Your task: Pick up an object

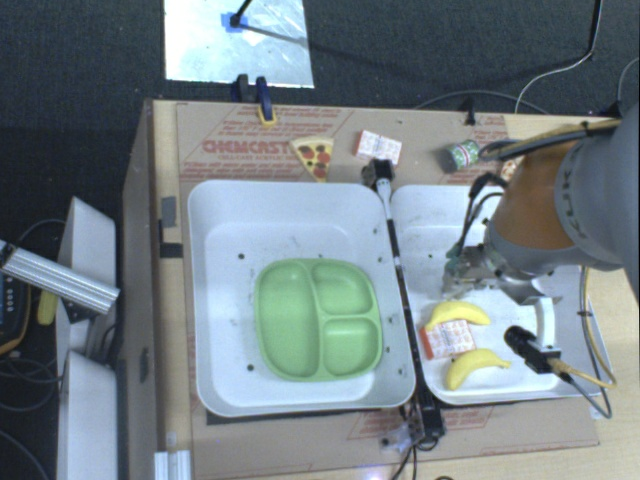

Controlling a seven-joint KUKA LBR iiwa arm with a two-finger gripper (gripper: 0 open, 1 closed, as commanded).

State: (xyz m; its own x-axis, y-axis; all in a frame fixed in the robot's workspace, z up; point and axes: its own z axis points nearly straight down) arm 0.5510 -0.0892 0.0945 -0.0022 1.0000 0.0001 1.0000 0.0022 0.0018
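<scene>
My gripper (pixel 463 272) hangs low in the right bin (pixel 430 213), near its middle left. Just below it lies a yellow banana (pixel 459 314). A red and white packet (pixel 447 339) rests against that banana's lower side. A second yellow banana (pixel 474 367) lies by the bin's front wall. The grey arm with its orange band (pixel 530 208) covers the right part of this bin. I see nothing held in the gripper.
The left bin (pixel 230 218) holds a green divided plate (pixel 318 319). Behind the bins on the cardboard lie a toy pizza slice (pixel 313 156), a small white and red packet (pixel 378 146) and a green can (pixel 462 154).
</scene>
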